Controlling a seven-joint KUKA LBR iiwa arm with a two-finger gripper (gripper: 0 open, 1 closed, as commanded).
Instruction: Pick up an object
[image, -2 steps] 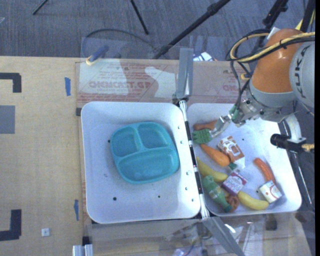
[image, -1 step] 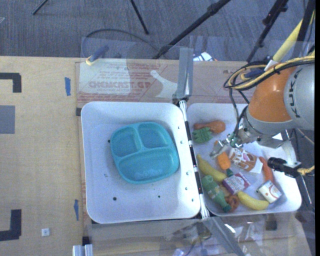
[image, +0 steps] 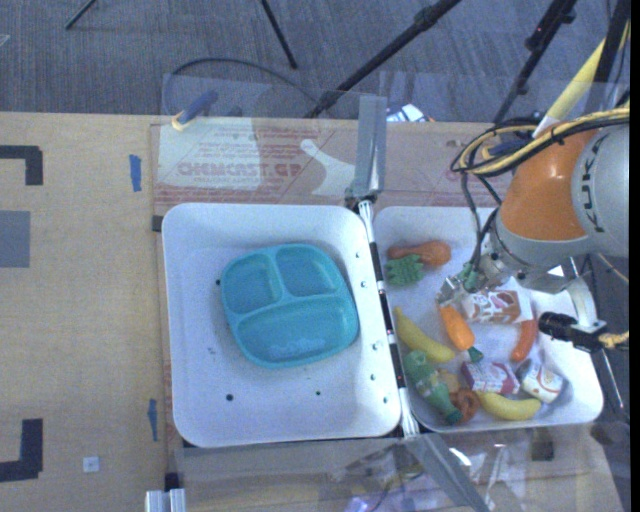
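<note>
The right bin (image: 585, 400) holds several toy foods. My gripper (image: 462, 285) hangs low over the middle of this bin, below the orange wrist band (image: 540, 205). Just beneath and in front of it lies an orange carrot (image: 457, 327), with a red and white packet (image: 497, 305) to its right. Whether the gripper touches either one cannot be made out. A second carrot with a green top (image: 418, 256) lies at the bin's far left. One yellow banana (image: 422, 341) rests along the left wall and another banana (image: 507, 406) sits at the front.
The left bin (image: 190, 380) carries a blue divided plate (image: 288, 303). In the right bin's front half are a green toy (image: 425, 366), a purple and white box (image: 488, 377), a small orange piece (image: 524, 340) and a white cup (image: 546, 384). A black part (image: 565, 326) juts from the arm at the right.
</note>
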